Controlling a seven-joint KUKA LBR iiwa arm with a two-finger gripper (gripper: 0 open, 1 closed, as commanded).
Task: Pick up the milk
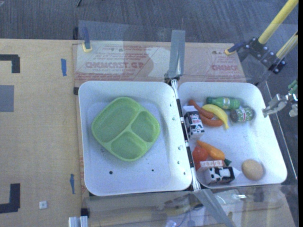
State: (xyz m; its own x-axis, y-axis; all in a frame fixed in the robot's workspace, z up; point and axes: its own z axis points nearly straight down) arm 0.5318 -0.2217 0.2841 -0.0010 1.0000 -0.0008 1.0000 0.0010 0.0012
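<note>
Here the milk (194, 124), a small black-and-white cow-patterned carton, lies in the right bin (271, 126) against its left wall, just left of the banana (216, 114). A second cow-patterned carton (218, 174) sits well below the banana by the bin's near edge. The jaws (279, 104) hang right of the banana, past the bin's rim; whether wide or narrow I cannot tell.

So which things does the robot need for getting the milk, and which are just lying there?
Needed: milk carton, a second cow-patterned carton, gripper.

Just lying there: green plate, banana, green bottle, can, carrot, egg-shaped thing.
</note>
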